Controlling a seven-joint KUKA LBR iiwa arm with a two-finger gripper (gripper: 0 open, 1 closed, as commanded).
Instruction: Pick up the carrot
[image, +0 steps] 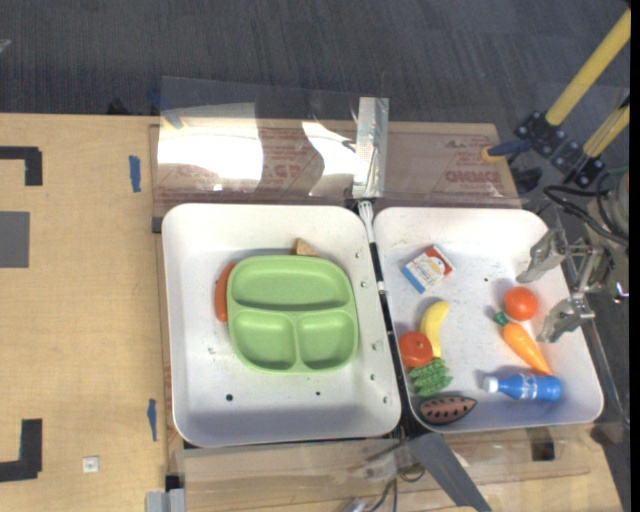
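In the camera view we see the carrot (526, 346) in the right bin (470, 222), lying diagonally, green top up-left beside the orange ball (521, 302), tip toward the blue bottle (524, 387). The gripper (560, 290) has spread fingers.

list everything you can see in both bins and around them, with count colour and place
left bin: 1, white, left half of bench
divided plate: 1, green, middle of left bin
orange item: 1, mostly hidden under the plate's left edge
tan item: 1, peeking out behind the plate's far edge
right bin: 1, white, beside left bin
small carton: 1, white, blue and red, far left of right bin
banana: 1, yellow, left-centre
tomato: 1, red, below banana
green vegetable: 1, below tomato
watermelon slice: 1, dark red, near edge
orange fruit: 1, right side
carrot: 1, orange, just below the fruit
bottle: 1, blue and white, lying near carrot
gripper: 1, metal, at right bin's right edge, jaws apart
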